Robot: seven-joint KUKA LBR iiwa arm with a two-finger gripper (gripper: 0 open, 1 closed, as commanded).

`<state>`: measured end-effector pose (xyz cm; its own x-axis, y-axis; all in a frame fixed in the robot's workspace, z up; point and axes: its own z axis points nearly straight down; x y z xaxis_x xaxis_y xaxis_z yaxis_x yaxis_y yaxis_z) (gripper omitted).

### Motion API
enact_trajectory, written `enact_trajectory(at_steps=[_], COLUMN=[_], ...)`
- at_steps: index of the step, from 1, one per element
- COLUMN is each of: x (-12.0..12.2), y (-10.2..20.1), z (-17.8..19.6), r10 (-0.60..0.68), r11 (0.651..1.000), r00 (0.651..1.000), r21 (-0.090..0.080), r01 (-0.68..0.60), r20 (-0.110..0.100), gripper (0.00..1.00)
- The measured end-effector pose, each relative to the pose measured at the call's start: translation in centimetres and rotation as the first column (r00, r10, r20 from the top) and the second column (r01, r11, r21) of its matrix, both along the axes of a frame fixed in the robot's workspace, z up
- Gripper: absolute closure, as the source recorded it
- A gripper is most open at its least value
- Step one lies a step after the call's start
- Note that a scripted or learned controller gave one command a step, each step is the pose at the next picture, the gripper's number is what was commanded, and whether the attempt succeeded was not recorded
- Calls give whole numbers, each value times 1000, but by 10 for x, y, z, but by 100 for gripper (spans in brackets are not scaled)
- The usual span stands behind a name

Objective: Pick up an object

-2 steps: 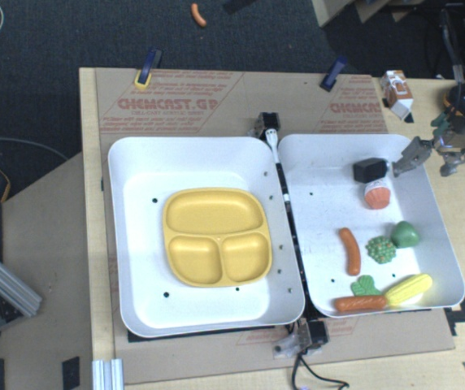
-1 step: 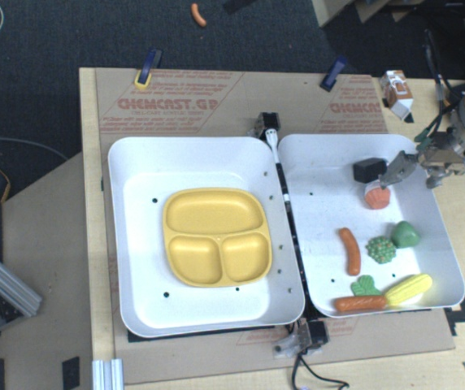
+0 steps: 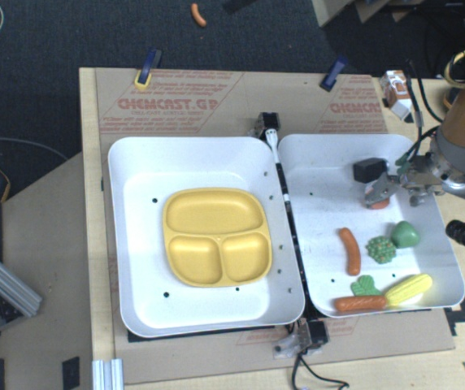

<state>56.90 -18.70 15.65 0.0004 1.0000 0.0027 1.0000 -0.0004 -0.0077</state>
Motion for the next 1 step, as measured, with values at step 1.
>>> enact_trajectory(at_steps=[1], x=[6], y=[6], z=[-51], r10=[1], r11=[1000], r00=[1000], r21=[0], r01=[-1], r20=[1], gripper=[0])
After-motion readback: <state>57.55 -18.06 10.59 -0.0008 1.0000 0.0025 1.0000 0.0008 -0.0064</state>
